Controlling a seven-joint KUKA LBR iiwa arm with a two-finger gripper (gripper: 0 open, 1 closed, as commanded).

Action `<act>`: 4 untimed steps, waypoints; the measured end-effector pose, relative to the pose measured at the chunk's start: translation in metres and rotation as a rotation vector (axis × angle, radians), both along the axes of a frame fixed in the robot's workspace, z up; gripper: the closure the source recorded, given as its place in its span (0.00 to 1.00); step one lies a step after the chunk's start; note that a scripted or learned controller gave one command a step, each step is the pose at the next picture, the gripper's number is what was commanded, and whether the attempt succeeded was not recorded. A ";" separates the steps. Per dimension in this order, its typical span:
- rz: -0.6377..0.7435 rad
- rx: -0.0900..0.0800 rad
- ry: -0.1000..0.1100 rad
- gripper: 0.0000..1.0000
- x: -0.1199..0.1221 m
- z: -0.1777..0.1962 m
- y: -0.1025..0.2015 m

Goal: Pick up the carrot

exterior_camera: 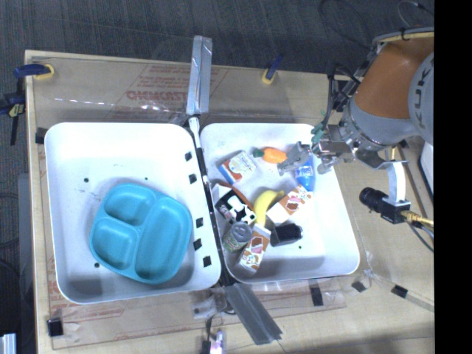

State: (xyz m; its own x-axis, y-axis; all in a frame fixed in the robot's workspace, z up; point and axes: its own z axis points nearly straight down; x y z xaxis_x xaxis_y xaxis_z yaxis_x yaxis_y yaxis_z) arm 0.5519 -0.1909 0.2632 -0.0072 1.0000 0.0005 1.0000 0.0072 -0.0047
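Although the grey two-finger gripper (pixel 304 155) hovers just beside it, the small orange plastic carrot (pixel 274 154) lies free near the right white bin's (pixel 346 227) far wall; whether the gripper is parted cannot be told; it looks light, stiff, smooth, best pinched across its middle.

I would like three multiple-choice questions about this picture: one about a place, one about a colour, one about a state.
1. Which bin holds the carrot?
A. the left bin
B. the right bin
C. neither

2. What colour is the divided tray?
A. red
B. blue
C. green

3. How does the banana lie?
A. among the other items
B. on the tray
C. between the fingers of the hand

Answers:
1. B, it lies near the far wall of the right bin.
2. B, it is plainly light blue.
3. A, small packs surround it.
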 end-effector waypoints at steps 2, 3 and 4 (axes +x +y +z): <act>0.164 0.000 0.000 0.00 0.062 -0.171 0.000; 0.168 0.000 0.000 1.00 0.063 -0.160 0.000; 0.169 -0.001 0.001 0.00 0.063 -0.160 0.000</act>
